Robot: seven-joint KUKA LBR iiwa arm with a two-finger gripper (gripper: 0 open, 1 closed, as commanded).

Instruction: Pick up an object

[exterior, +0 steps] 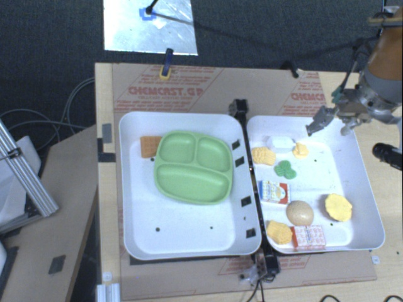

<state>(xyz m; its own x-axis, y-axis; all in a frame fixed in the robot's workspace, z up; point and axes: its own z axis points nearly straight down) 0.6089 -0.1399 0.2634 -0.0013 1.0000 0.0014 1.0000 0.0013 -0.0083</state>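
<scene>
My gripper (328,129) hangs over the far edge of the right bin (362,187), fingers spread open with nothing between them. Just below it in the bin lie a small yellow piece (301,149) and a white piece (283,143). Further toward the front are a ridged yellow snack (263,156), a green toy (284,169), a small carton (274,192), a brown ball (300,212), a yellow lump (338,207), another yellow piece (279,233) and a red-and-white packet (308,236).
The left bin (135,187) holds a green divided plate (192,167) and a brown cracker (149,146) beside it. A black divider (249,168) runs between the bins. A silver sheet (150,17) lies on the floor behind the bench.
</scene>
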